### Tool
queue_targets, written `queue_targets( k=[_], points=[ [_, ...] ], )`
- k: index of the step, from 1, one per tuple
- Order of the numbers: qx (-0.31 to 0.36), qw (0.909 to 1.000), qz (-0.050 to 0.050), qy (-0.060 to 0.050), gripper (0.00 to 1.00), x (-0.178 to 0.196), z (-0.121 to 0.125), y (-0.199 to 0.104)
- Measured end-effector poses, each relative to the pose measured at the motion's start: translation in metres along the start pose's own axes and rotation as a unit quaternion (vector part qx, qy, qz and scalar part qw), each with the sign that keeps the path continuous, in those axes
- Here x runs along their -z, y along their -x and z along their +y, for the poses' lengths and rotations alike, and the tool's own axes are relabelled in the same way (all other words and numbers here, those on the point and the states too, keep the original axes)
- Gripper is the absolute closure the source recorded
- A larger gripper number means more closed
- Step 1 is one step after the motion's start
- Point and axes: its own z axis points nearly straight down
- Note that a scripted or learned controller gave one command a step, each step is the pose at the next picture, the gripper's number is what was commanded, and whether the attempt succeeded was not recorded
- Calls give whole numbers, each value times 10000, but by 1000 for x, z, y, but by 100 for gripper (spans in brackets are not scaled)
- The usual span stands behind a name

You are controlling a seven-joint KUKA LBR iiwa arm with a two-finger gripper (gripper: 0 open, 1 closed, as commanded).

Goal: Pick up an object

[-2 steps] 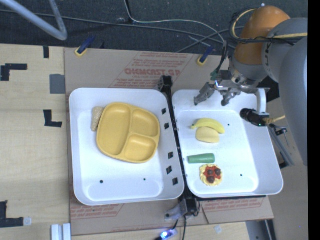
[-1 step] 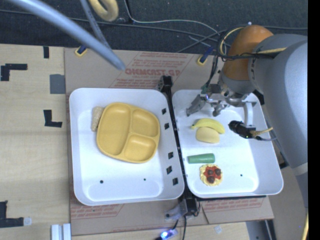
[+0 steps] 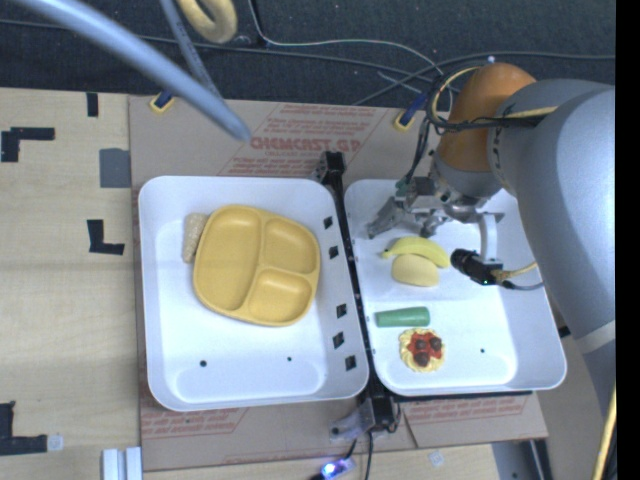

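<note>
Overhead view of my bench, two white bins side by side on a brown cardboard sheet (image 3: 300, 138). I read the positions as clock directions from the centre of each bin.

Left bin (image 3: 170, 368): a yellow divided plate (image 3: 257, 265) sits slightly toward 12 o'clock of centre, tilted a little. A pale, rough-surfaced piece of food (image 3: 192, 236) is partly tucked under the plate's edge at 9 o'clock.

Right bin (image 3: 520, 363): a banana (image 3: 418, 250) lies at about 11 o'clock, curved side up, with a pale yellow rounded piece (image 3: 417, 272) touching it just below. A green stick-shaped piece (image 3: 402, 317) lies flat at about 7 o'clock, near the divider between the bins. A small tart with red berries (image 3: 422, 349) rests just beside it, toward 6 o'clock.

The arm (image 3: 575, 198) enters from 3 o'clock, its orange band (image 3: 478, 118) above the wrist. The gripper (image 3: 425, 220) hangs over the 12 o'clock part of the right bin, directly above the banana and close to it. From here I cannot tell whether the claw is released or clenched, nor whether it touches the fruit.

A grey tube (image 3: 120, 43) crosses the upper left of the view, out of focus, next to a yellow loop (image 3: 203, 3)
</note>
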Motion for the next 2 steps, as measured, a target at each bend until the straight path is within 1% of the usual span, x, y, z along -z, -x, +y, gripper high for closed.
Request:
queue_targets(
  k=[1,2],
  points=[
    [5,10000,-2,6,100,11,1,0],
    [-3,10000,6,32,100,71,4,7]
  ],
)
